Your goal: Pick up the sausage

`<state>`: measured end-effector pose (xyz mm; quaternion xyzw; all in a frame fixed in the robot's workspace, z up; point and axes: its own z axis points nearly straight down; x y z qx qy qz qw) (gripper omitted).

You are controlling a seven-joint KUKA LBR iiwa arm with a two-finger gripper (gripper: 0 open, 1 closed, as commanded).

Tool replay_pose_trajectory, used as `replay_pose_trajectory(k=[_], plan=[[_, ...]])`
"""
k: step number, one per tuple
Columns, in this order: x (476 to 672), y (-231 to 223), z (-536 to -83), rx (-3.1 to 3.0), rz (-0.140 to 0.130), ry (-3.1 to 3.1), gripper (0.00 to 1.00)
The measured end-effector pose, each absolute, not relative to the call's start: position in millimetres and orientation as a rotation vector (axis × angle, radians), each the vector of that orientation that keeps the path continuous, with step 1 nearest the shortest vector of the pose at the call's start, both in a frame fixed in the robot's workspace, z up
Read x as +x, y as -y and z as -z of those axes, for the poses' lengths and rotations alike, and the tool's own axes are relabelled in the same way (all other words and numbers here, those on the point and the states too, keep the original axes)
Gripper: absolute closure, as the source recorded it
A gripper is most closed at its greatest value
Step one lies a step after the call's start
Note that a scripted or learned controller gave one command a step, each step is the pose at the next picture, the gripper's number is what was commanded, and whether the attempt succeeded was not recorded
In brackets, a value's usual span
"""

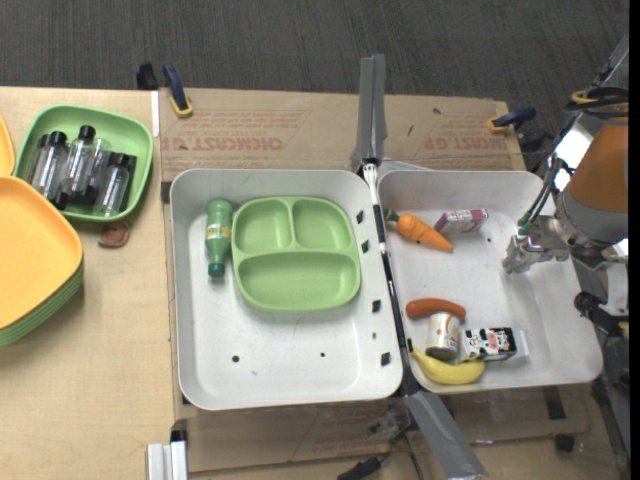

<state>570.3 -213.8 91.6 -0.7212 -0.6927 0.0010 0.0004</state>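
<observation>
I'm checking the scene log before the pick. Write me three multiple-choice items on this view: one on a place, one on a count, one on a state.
1. Where does the sausage lie?
A. In the right bin, just above the can
B. On the green divided plate
C. On the orange plates

2. How many compartments does the green divided plate have?
A. Two
B. Three
C. Five

3. How does the hand stand relative to the sausage?
A. Closed around it
B. Pressing it into the banana
C. Apart from it, near the right bin's right side

Key: 1 A, the sausage lies beside the can in the right bin. 2 B, two small sections sit over one long one. 3 C, bare bin floor separates the hand from the sausage.
</observation>
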Motion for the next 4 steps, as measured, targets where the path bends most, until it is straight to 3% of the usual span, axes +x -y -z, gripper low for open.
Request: replay_pose_trajectory(k=[1,2,3,4], plan=[[655.4,197,-110,-2.451,-0.002,1.967,1.00],[610.8,217,-91,-2.252,-0.003,2.190,1.00],[566.2,209,-92,-2.081,-0.001,2.353,1.00],[501.2,222,-91,-1.891,0.000,2.507,1.00]])
